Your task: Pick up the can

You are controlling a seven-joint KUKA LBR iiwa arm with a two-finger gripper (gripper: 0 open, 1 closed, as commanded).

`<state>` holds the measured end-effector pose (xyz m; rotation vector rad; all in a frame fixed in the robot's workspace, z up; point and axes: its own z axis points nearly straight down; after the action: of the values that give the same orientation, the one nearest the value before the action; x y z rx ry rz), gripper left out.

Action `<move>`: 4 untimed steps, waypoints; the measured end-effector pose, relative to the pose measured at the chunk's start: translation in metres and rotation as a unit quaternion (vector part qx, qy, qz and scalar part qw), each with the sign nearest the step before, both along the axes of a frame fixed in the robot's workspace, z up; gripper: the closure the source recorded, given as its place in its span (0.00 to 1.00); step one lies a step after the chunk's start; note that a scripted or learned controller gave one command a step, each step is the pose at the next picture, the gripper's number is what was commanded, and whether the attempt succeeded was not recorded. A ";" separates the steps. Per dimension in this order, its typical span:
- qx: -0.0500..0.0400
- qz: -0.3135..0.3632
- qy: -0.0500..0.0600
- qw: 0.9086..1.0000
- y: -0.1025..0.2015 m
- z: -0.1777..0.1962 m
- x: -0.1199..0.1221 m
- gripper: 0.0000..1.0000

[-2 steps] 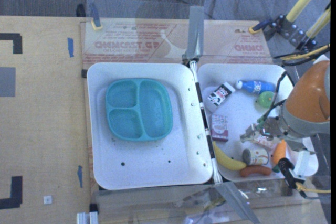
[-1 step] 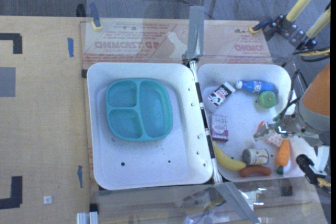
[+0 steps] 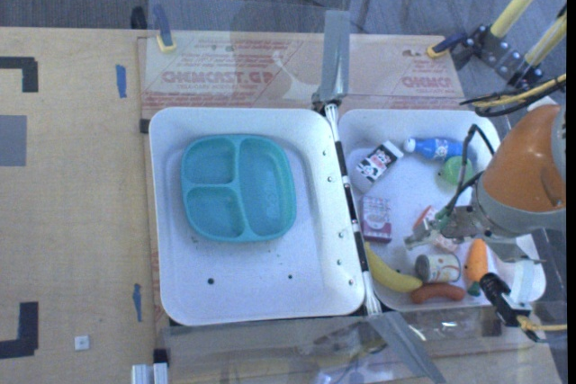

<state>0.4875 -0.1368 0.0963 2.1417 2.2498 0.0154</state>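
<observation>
The can (image 3: 437,266) is small, with a pale label and a red-rimmed end. It lies in the right bin (image 3: 409,126) near the front edge, between a banana (image 3: 392,275) and an orange carrot (image 3: 477,258). My gripper (image 3: 430,229) hangs just behind and above the can, at the end of the grey arm with the orange band (image 3: 526,166). Nothing shows the can lifted; it rests on the bin floor. The arm hides part of the bin's right side.
The right bin also holds a black-and-white carton (image 3: 378,162), a blue-and-white bottle (image 3: 432,146), a green object (image 3: 454,168), a maroon box (image 3: 376,218) and a red sausage (image 3: 438,292). A teal divided plate (image 3: 238,189) sits in the left bin (image 3: 171,283).
</observation>
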 end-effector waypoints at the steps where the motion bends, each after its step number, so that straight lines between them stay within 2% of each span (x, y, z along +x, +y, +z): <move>1: 0.006 -0.163 -0.005 0.987 0.006 0.000 0.002 0.00; 2: 0.013 -0.281 0.009 0.960 -0.014 -0.009 -0.005 0.00; 3: 0.011 -0.282 0.010 0.959 -0.015 0.001 -0.006 1.00; 4: 0.011 -0.281 0.010 0.959 -0.015 0.001 -0.006 0.00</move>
<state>0.4817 -0.1518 0.0970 2.7130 1.5705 0.0027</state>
